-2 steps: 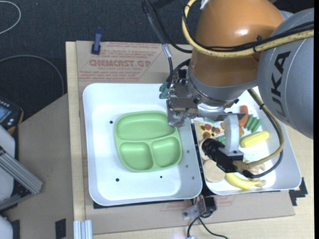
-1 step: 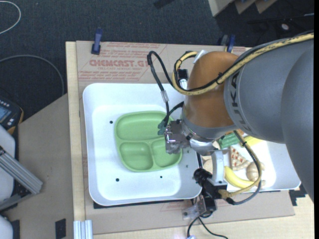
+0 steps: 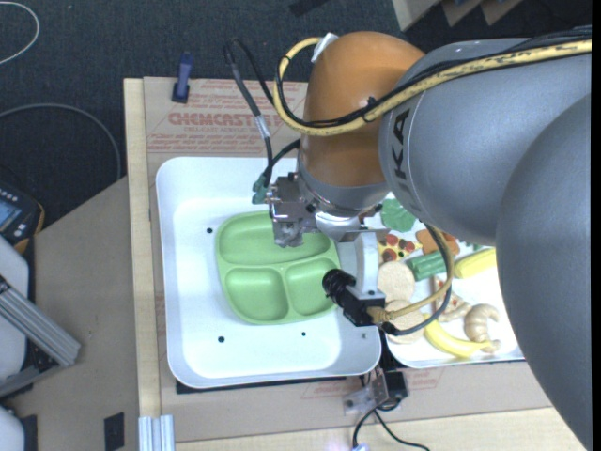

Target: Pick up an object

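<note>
Fingers (image 3: pixel 286 231) pointed down into the left bin (image 3: pixel 188 346), their tips drawn together with nothing between them. They stood over the upper right compartment of a green tray (image 3: pixel 258 280), close above its floor or on it; which one could not be told from this slant.

That tray had three compartments and lay flat in the middle of the left bin, a little toward its right wall. Nothing lay in any of the three.

Behind the fingers rose the orange band (image 3: pixel 347 111), and the grey arm (image 3: pixel 488 158) ran off to the right, covering much of the right bin (image 3: pixel 498 350). Yellow and black cables looped around the band and hung down past the wrist.

In the part of the right bin that showed lay a banana (image 3: pixel 451 341) near the front edge, a pale croissant (image 3: pixel 481 319) just above it, a round beige disc (image 3: pixel 394 280) by the wall between the bins, and a green cylinder (image 3: pixel 427 266) beside the disc. None of these touched the fingers.

Both bins sat side by side on the table (image 3: pixel 150 252), and a small blue thing (image 3: pixel 181 78) lay at the table's far left corner, well apart from the bins.
</note>
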`<state>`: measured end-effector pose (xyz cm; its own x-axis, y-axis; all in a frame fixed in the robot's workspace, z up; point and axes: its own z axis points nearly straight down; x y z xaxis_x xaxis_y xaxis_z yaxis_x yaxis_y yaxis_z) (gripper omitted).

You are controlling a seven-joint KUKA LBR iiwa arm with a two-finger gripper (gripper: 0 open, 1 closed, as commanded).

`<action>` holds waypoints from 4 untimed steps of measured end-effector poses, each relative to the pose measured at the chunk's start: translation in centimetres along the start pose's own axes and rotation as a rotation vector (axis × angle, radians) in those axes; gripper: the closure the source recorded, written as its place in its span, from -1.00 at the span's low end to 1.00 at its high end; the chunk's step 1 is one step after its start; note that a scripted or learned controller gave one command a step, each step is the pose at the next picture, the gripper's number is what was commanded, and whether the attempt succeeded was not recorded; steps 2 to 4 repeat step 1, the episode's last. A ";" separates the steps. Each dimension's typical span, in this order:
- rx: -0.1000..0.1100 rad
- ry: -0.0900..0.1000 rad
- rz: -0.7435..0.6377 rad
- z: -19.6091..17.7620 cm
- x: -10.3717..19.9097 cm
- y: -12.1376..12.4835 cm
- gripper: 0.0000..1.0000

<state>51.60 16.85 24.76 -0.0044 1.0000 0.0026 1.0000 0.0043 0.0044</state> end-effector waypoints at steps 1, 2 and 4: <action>0.004 0.001 -0.003 -1.9 5.3 -3.8 1.00; 0.004 0.001 -0.003 -1.9 5.3 -3.8 1.00; 0.004 0.001 -0.003 -1.9 5.3 -3.8 1.00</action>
